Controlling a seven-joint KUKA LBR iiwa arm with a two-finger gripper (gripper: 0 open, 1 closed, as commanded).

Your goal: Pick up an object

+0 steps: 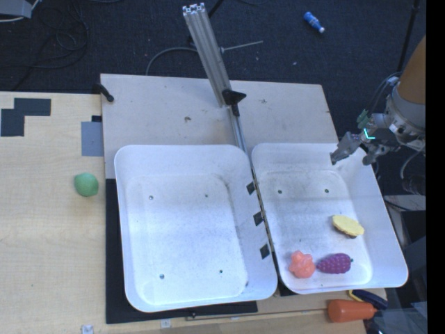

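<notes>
The right bin (306,160) holds three small objects near its front right: a yellow piece (347,225), a purple grape bunch (334,263) and an orange-pink piece (302,264). My gripper (356,151) hangs at the bin's far right corner, above its rim, well behind the objects. Its two dark fingers are spread apart with nothing between them. The grey wrist and orange band rise to the right.
The left bin (139,160) sits beside the right one, with black clips along the shared edge. A green ball (86,184) lies on the wooden bench at left. An orange object (351,310) lies in front of the right bin. A metal post (208,47) slants behind the bins.
</notes>
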